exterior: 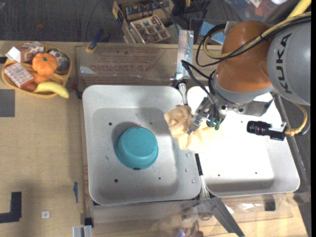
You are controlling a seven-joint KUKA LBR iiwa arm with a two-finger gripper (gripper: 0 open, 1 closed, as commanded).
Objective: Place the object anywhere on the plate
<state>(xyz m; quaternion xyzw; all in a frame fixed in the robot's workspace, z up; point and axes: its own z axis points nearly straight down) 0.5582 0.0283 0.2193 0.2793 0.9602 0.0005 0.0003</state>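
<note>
Two white bins sit side by side on the bench; I read the scene from largest item to smallest. Arm (256, 58): it enters from the right, its orange band above the wrist, and hangs over the seam between the bins. Left bin (98, 181): holds the plate and most of the object. Right bin (256, 181): its floor looks bare apart from the object's right edge spilling over the shared rim. Plate (137, 147): a teal, round dish, sitting left of centre in the left bin, nothing on it. Object (178, 125): a pale tan, crumpled mass, apparently cloth or paper, lying against the right wall of the left bin, just right of the plate and apart from it. Gripper (197, 124): tilted down and to the left, its tip at the object's right side; I cannot tell how the fingers stand or whether anything is caught between them. Fruit basket (34, 73): on the bench at far left, well apart.

Handling, as I judge it: the object should be light, soft and floppy, not fragile. A pinch on a raised fold near its middle should lift it best; an edge grab may let it trail or slip.
</note>
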